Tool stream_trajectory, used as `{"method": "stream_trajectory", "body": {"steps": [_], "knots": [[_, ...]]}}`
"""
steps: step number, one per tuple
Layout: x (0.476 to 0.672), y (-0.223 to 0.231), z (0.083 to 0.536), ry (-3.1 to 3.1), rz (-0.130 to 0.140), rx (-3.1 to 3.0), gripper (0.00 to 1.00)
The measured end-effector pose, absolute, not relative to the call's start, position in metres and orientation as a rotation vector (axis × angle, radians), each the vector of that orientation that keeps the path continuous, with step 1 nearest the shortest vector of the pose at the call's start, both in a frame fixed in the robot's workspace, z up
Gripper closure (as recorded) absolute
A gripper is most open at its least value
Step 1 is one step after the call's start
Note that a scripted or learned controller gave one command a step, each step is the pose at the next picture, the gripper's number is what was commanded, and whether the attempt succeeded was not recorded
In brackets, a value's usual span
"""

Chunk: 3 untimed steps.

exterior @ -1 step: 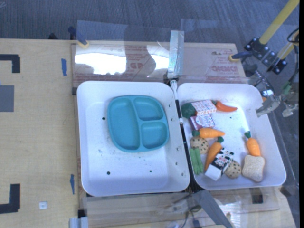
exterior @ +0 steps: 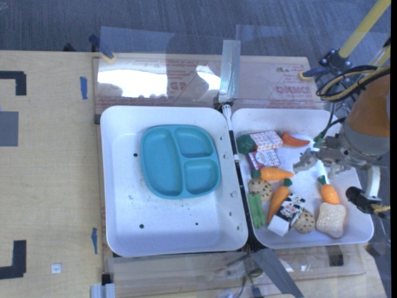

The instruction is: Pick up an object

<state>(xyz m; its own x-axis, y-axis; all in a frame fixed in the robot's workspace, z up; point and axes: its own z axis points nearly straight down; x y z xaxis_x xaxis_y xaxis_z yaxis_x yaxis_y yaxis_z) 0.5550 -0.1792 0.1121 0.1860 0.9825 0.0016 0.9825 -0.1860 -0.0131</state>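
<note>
carrots [exterior: 277, 173] and cookies [exterior: 260, 189] crowd right bin [exterior: 366, 231]

Two white bins sit side by side. The left bin [exterior: 118, 166] has a blue plate [exterior: 180, 161] with three parts. The right bin [exterior: 363, 228] has toy food: a carrot [exterior: 277, 202] in the middle, another carrot [exterior: 329, 192] near the arm, bread [exterior: 330, 219], a cookie [exterior: 260, 189], and a small box [exterior: 267, 140]. The arm [exterior: 367, 120] comes in from the right, and its gripper [exterior: 319, 160] hangs over the right bin.
</note>
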Motion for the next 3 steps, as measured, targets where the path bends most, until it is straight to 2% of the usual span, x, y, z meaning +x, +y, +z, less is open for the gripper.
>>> {"method": "stream_trajectory", "body": {"steps": [1, 2, 3], "knots": [[0.527, -0.129, 0.087, -1.894, -0.006, -2.511, 0.00], [0.627, -0.143, 0.086, -2.297, -0.003, -2.149, 0.00], [0.630, -0.142, 0.099, -2.306, -0.007, -2.150, 1.00]]}}
